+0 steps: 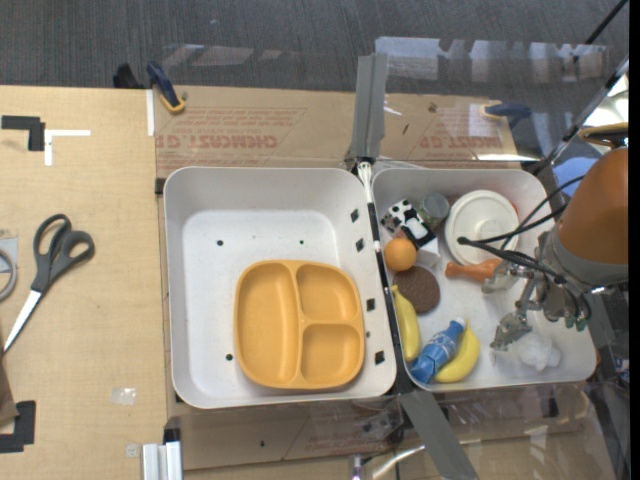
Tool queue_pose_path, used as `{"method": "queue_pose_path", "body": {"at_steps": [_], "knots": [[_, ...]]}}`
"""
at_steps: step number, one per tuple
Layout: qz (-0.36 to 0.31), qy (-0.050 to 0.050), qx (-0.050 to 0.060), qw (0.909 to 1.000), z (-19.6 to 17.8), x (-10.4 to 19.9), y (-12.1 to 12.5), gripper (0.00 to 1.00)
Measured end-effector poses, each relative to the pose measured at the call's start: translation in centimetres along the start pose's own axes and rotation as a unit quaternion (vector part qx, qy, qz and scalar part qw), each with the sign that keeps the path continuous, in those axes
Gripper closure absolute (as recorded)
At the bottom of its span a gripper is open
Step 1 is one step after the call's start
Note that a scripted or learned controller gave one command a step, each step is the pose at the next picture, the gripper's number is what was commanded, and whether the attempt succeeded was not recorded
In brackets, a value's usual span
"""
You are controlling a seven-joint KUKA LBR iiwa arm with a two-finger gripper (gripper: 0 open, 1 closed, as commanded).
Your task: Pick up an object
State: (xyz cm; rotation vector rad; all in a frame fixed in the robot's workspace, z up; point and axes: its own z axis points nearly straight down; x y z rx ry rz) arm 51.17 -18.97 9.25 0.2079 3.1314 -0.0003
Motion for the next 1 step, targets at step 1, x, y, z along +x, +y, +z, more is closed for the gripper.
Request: {"method": "queue_pose_path", "body": {"at_steps": [1], "knots": [[-0.019, -0.001, 0.000, 0.9998, -0.09, -6.94, 9.17, 0.00]]}}
